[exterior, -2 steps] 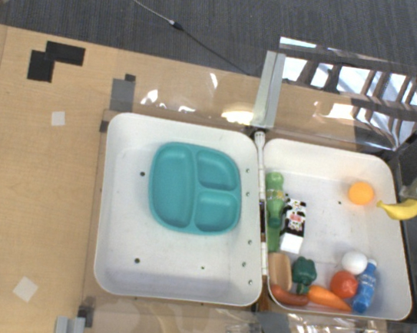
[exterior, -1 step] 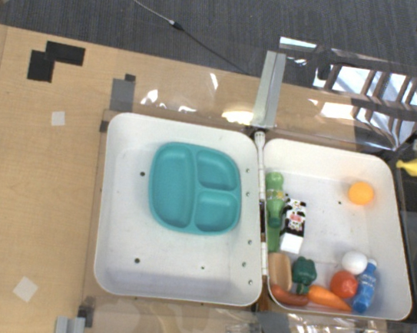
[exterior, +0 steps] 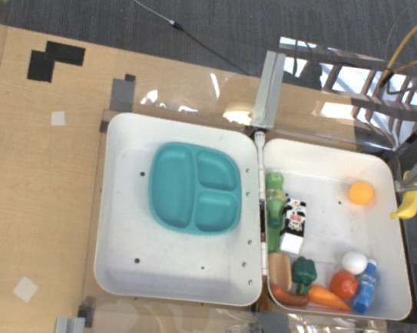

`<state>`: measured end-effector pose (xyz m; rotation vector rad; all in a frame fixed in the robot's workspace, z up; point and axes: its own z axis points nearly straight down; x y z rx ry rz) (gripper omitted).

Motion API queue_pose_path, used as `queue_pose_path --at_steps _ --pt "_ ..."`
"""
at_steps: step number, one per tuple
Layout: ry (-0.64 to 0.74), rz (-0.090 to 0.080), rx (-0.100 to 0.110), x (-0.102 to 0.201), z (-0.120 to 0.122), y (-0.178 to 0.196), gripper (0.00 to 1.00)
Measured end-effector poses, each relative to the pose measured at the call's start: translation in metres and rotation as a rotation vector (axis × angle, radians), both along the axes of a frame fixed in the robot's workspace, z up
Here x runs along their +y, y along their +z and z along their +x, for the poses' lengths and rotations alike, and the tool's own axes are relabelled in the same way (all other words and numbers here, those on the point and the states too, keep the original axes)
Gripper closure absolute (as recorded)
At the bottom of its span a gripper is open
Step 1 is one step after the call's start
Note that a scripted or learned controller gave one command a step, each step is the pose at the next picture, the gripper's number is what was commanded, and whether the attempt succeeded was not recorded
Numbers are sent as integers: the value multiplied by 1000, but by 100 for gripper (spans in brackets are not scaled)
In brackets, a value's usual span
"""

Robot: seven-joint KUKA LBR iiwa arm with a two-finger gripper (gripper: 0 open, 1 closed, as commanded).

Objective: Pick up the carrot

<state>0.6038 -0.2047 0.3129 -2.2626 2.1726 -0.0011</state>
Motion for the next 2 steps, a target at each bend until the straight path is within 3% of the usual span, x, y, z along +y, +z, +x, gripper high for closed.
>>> queue_pose_path --at_steps 1,2 --pt "602 -4 -4 2 1 -18 100" --pt "815 4 5 13 -39 -156 100"
